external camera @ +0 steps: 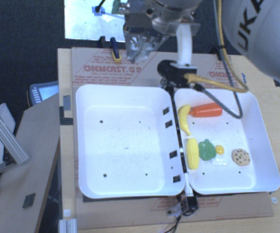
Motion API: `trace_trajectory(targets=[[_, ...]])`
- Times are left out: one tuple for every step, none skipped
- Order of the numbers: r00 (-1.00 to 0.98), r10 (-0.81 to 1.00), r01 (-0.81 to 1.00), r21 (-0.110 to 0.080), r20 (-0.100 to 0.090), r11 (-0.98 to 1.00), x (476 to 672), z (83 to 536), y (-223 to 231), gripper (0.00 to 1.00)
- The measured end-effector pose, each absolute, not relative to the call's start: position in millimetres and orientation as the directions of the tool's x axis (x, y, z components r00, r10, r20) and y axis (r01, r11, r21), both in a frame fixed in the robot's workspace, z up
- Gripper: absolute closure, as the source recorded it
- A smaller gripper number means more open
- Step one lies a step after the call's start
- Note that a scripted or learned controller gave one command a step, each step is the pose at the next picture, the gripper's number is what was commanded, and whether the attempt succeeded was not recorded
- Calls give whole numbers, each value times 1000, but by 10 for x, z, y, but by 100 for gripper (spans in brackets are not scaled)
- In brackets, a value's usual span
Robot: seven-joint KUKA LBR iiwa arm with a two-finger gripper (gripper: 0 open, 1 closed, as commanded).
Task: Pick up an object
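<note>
The arm (pixel 256 18) looms closest; your gripper (pixel 139 47), jaw state unclear, hangs beyond the right bin (pixel 264 130), so descend squarely onto its carrot (pixel 206 110).

Bright, even overhead light washes the 2 white bins (pixel 125 144) nearly to glare, shadows beneath their rims stay soft, and the arm (pixel 256 18) above them looms blurred.

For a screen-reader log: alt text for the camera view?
The gripper hangs above the bench behind the left bin. The right bin holds a carrot, banana, corn cob, green leaf and cookie.
</note>
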State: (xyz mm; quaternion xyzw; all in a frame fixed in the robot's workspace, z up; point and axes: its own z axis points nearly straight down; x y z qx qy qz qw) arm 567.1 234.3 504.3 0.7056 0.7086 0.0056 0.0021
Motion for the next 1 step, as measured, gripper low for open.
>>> trace_trajectory(targets=[[-2, 1000, 1000, -2, -1, 2, 5594, 4597, 2339, 100]])
